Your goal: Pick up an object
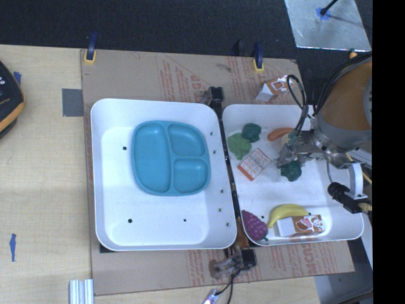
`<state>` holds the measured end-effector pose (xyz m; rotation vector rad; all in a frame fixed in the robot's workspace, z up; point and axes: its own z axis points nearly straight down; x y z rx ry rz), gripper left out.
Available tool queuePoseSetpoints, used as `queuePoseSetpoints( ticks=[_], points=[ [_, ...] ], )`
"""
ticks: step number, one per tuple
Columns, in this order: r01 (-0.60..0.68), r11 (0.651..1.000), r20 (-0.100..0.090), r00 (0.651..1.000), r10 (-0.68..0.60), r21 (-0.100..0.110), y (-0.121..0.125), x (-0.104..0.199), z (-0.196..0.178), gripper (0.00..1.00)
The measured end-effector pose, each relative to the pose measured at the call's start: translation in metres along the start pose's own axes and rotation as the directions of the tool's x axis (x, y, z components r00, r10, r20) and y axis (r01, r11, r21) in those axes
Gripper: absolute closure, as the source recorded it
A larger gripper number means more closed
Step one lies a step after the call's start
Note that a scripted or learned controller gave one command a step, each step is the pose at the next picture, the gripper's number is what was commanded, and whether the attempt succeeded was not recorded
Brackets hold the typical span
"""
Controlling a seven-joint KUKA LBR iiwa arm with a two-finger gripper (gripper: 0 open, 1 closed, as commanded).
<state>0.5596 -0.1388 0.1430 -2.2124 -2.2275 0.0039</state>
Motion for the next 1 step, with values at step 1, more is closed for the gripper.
queuePoseSetpoints(
  ticks=[1],
  points=[
    [0.0, 1.0, 0.0, 1.0, 0.0, 0.0, 0.0065, 0.1026, -0.0488, 1.0]
  ],
)
